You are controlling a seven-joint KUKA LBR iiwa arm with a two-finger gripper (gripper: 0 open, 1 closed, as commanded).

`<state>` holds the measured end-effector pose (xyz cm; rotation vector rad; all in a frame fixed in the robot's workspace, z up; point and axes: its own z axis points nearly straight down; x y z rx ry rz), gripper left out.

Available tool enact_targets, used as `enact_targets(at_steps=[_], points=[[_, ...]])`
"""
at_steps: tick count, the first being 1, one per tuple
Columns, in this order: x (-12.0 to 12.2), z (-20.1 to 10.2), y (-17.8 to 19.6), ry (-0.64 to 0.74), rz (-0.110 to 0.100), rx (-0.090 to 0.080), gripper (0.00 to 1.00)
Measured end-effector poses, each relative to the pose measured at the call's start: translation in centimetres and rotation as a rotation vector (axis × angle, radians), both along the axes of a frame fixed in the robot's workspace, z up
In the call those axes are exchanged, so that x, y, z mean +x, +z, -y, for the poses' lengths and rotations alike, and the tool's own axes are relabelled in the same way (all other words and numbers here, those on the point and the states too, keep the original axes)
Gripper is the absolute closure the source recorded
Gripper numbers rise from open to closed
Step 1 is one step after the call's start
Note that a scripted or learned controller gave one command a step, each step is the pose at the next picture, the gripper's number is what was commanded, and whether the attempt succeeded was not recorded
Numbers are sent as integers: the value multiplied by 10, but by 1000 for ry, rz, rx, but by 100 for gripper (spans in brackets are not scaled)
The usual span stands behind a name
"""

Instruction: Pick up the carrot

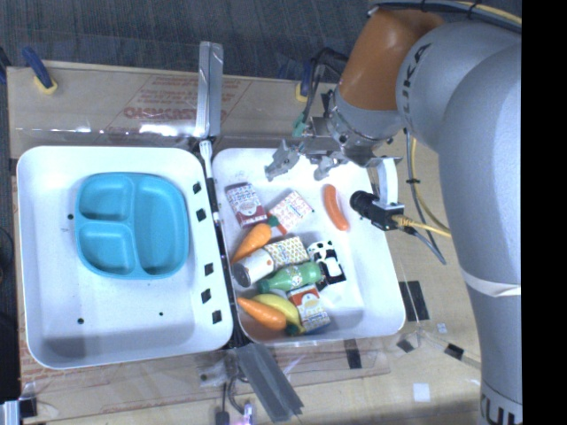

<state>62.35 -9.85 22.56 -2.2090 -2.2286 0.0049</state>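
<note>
Hovering: fingers (301, 158) spread, empty | carrot (252, 240) in right bin (376, 308)

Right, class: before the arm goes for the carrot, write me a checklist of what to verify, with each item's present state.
1. Carrot located: ok. The carrot lies in the right bin, at its left side.
2. Claw over the carrot: not ok. The claw hangs near the bin's far edge, away from it.
3. Claw free of any load: ok, nothing shows between its fingers.
4. Room around the carrot: not ok. A small carton and a patterned can crowd it.
5. Risk of confusion: not ok. A second orange piece lies by the banana.
</note>
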Motion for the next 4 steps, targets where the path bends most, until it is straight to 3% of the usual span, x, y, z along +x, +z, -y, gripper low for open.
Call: enact_targets(at_steps=[1,2,3,4], points=[[-70,-4,-67,179,1,0,0],[-48,-2,-134,401,1,3,0],[-48,-1,-124,404,1,1,100],[-26,-59,-14,406,4,1,100]])
